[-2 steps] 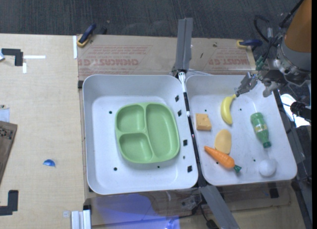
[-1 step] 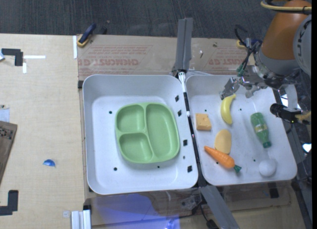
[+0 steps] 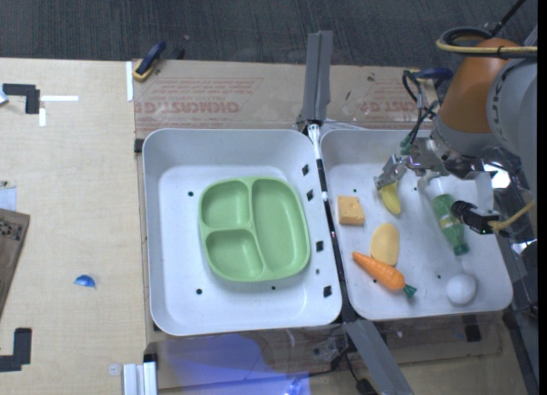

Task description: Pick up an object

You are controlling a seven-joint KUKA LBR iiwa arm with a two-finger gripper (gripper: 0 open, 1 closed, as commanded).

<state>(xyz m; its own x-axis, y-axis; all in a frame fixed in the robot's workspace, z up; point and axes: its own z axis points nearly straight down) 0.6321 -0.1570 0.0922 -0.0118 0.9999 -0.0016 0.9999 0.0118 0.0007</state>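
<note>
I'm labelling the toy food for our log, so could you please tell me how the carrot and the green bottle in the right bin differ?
The carrot is orange with a small green top; the green bottle is green throughout. The carrot lies slanted near the bin's front middle, while the green bottle lies more lengthwise near the right wall, close under the arm. The carrot tapers to a point; the green bottle does not. Both lie flat in the right bin.
</note>
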